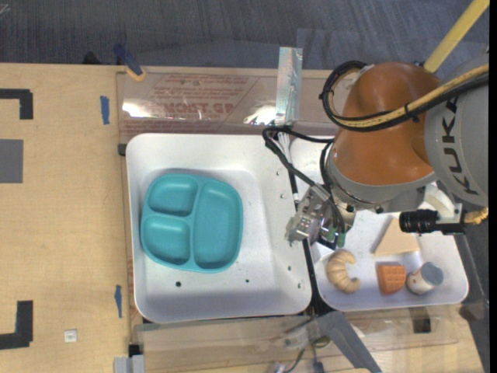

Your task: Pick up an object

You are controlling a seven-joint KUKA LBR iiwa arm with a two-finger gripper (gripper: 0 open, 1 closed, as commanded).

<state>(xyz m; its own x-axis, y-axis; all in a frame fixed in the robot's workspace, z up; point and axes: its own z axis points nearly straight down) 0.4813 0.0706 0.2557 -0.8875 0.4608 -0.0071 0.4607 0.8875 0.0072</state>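
- Croissant (342, 271), toy pastry of tan colour, lying in the right bin (454, 290) near its front left corner, just beside the wall shared with the left bin (264, 208).
- Curved shape, thick in the middle, thin at both tips; probably light and stiff plastic, a little slippery, not fragile.
- Best taken across the thick middle part, jaws closing on the two long sides; tips too narrow and likely to slide out.
- Claw (311, 224) hanging just above and to the left of the croissant, over the shared wall; cannot tell if spread or pressed together, and nothing seen pinched in it.
- Near the croissant to the right: orange block (391, 278), then small grey and white cup (424, 277), and flat beige piece (398, 241) behind them.
- Risk of pushing the orange block if coming down too far right.
- Turquoise divided plate (191, 221) alone in the left bin, well apart from the claw.
- Both bins standing on the wooden worktop (58, 208).
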